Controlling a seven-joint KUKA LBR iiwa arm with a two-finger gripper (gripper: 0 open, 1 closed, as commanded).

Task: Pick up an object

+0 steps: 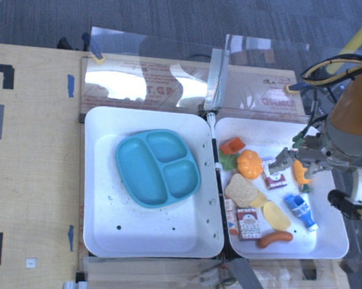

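While the grey two-finger gripper [287, 162] hangs over the right white bin [331, 244], nothing is seen held between its fingers.

Jaw state cannot be told; the fingertips are blurred against the clutter. Toy food is crowded in this bin: a round orange fruit [250, 164], a tan bread slice [242, 189], a yellow oval piece [276, 215], a red sausage [276, 239], a blue-and-white packet [300, 208], a small red-and-white carton [274, 180] just beside the gripper. A blue divided plate [158, 167] is set in the left white bin [101, 228]. One isolated item should be targeted, descent centred, neighbours avoided.

No text on the small packages [248, 224] is legible.
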